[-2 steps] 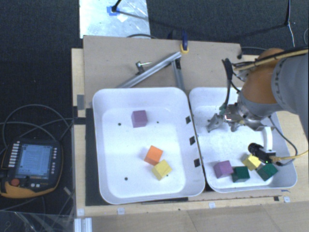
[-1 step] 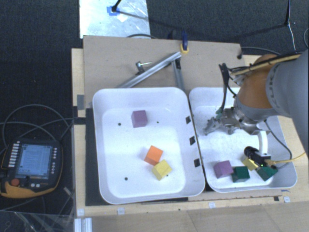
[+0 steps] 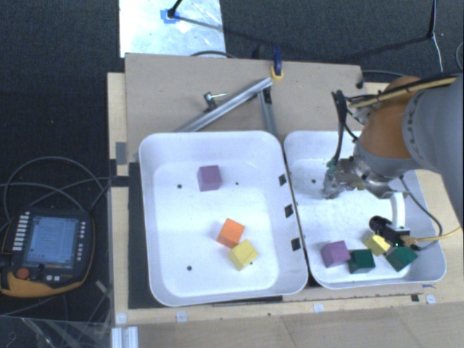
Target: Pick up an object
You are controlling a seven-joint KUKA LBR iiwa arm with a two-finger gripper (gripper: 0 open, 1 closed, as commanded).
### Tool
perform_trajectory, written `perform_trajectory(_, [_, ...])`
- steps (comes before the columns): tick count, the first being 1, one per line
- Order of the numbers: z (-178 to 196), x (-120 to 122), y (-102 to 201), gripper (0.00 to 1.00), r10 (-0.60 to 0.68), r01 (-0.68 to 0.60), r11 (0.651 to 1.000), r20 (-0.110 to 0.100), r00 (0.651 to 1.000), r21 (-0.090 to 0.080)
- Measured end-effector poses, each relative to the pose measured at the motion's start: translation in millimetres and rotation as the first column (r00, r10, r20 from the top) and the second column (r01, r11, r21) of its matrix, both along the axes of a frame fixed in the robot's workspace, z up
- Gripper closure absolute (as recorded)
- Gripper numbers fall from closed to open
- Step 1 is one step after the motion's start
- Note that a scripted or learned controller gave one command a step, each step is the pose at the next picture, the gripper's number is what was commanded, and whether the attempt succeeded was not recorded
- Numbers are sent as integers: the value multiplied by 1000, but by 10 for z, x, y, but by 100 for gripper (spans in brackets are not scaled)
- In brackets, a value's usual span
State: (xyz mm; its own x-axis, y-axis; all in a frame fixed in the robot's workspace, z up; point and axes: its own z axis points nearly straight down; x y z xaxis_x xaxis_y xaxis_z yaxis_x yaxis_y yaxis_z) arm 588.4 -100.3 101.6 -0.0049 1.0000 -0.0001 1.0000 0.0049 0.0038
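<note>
My gripper (image 3: 334, 185) hangs low over the upper left part of the right bin (image 3: 308, 151), above bare white floor. No block shows at its tip. Along that bin's front edge lie a purple cube (image 3: 336, 253), a dark green cube (image 3: 360, 260), a yellow block (image 3: 376, 243) and a green block (image 3: 401, 257), all well in front of and to the right of the gripper. In the left bin (image 3: 156, 151) sit a purple cube (image 3: 209, 177), an orange cube (image 3: 230, 232) and a yellow cube (image 3: 243, 254).
A metal bar (image 3: 228, 101) lies slanted on the board behind the bins. A teach pendant (image 3: 45, 249) rests on the floor at the left. Cables run along the arm (image 3: 406, 133) and down past a white bracket (image 3: 397, 209) into the right bin.
</note>
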Motion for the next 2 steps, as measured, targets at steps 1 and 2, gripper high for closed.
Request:
perform_trajectory(1, [499,30,-99,100,-3,3,1000,2,1000,-2])
perform_trajectory(2, [966,-24,-102,100,-1,1,1000,3,1000,-1])
